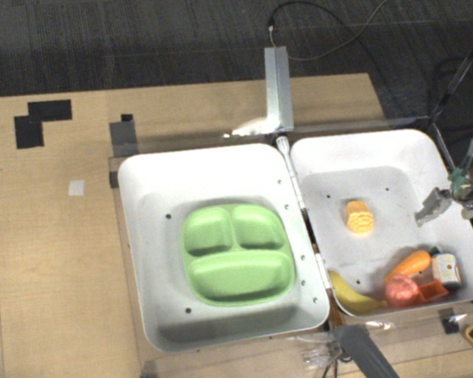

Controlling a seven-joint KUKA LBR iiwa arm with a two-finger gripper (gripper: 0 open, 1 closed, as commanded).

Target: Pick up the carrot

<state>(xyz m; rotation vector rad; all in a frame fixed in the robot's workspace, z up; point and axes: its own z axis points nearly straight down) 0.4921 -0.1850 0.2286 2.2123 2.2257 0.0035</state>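
The orange carrot (pixel 411 262) lies in the front right part of the right bin (pixel 386 153), tilted, with its tip toward the right. It touches a pinkish-red round fruit (pixel 401 290) in front of it. My gripper (pixel 451 205) hangs over the right rim of that bin, behind and to the right of the carrot and apart from it. It is open with nothing between its fingers.
A yellow corn piece (pixel 358 217) sits mid-bin. A banana (pixel 350 293) lies at the front left, and a small white box (pixel 445 269) and a red-orange item (pixel 433 291) crowd the carrot's right. The left bin (pixel 153 237) holds a green divided plate (pixel 236 252).
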